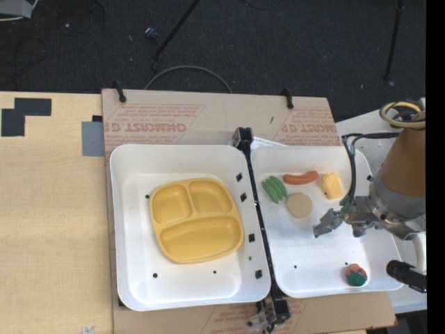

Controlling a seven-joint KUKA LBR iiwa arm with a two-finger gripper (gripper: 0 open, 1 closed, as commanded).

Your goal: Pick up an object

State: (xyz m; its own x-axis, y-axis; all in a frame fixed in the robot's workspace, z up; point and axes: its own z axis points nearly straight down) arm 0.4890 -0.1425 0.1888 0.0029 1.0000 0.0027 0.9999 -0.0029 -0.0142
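Hovering low over the right bin, my pincer hangs with its fingers spread and nothing between them. Nearest is the round tan disc, flat on the bin floor just beside the green pods. I judge a clean descent straight over it, clear of its neighbours, gives the best grip.

Bright, even overhead light washes the white bins almost flat, with only faint shadows. The floor behind sits dim and grainy; the picture seems slightly soft overall.
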